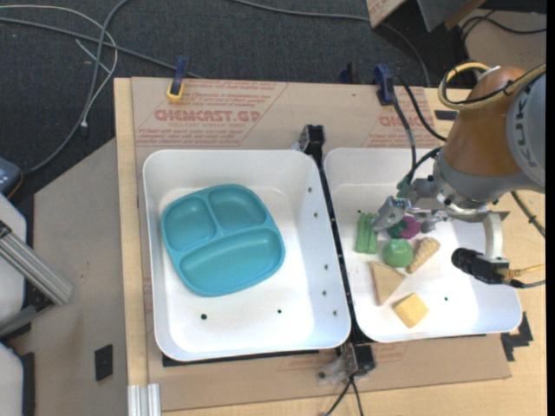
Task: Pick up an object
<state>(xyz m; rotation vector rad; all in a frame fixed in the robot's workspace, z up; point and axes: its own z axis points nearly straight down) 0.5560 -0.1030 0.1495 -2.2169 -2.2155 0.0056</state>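
Two white bins sit side by side on the table; the left bin [165,319] carries a teal divided plate [224,238], and the right bin [486,323] holds a cluster of toy foods near its middle. We see the jaws [401,217] low over that cluster, above a purple piece [405,228], but we cannot tell whether they are apart or together, nor whether anything sits between them.

We judge the step in hand to be the descent onto one object. To do it well, we would settle on a single piece, since the purple piece, the green round toy [398,251] and the waffle cone [424,254] lie touching or nearly so, and a wide closing could catch two at once.

The green block [365,232] lies towards the bin's left wall, its long axis running roughly from far edge to near edge. The cone's long axis slants, its tip towards the near-left. A tan wedge [383,280] and a yellow cube [411,309] lie nearer the bin's near edge.
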